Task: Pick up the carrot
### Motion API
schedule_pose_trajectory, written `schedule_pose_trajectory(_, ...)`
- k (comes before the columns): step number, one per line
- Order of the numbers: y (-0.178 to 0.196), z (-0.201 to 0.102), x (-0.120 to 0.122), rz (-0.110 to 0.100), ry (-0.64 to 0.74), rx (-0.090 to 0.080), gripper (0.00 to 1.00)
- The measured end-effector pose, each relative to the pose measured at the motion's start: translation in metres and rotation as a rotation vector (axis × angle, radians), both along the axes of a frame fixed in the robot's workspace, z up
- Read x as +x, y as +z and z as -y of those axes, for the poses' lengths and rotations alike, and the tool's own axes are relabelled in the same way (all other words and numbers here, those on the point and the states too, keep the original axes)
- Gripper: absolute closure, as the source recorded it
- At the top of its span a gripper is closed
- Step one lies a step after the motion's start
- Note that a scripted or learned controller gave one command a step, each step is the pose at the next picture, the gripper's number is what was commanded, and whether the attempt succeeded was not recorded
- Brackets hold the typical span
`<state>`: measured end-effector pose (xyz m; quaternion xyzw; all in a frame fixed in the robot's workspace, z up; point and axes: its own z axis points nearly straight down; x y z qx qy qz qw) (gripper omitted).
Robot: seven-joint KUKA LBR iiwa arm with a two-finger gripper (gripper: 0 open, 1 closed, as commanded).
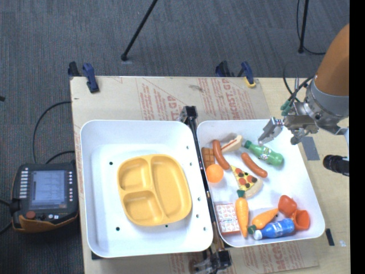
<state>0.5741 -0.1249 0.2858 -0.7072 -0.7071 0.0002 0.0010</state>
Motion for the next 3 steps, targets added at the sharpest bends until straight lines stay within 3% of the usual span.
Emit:
schedule_pose_trajectory(1, -0.109, -0.015, -0.056, -0.003, 0.017, 0.001, 0.00)
schedule_pose_trajectory(2, -0.199, -0.033, -0.075, -0.003, -0.160, 0.000, 0.00)
schedule_pose_trajectory(3, -0.190, -0.033, -0.075, -0.004, -0.165, 0.001, 1.00)
